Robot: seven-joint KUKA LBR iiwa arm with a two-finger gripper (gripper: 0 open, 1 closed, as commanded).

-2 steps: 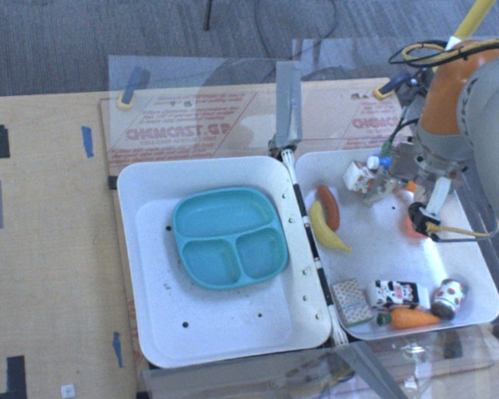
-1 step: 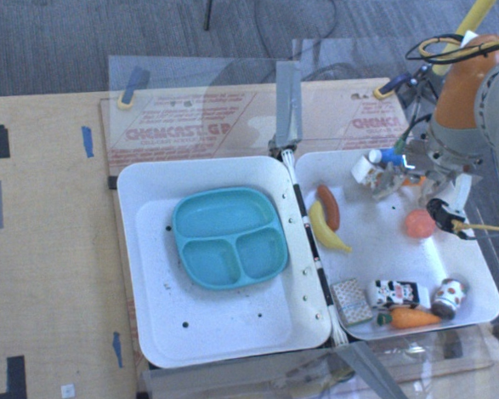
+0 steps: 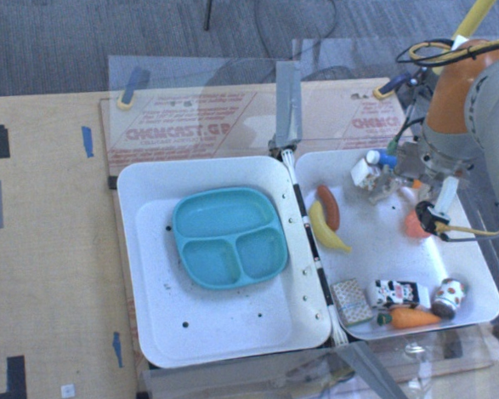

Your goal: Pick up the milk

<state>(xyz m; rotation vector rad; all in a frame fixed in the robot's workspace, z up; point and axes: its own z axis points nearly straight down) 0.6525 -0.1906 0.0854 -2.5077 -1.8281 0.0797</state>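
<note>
hovering at the right bin's (image 3: 486, 293) far end, the gripper (image 3: 383, 179) has an unreadable grip; the milk (image 3: 397, 292) lies toward the near rim, lengthwise left-right.

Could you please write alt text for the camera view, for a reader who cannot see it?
The gripper hovers over the right bin, far from the milk lying at its front edge beside a carrot. A banana lies near the divider, and the left bin holds a blue tray.
</note>
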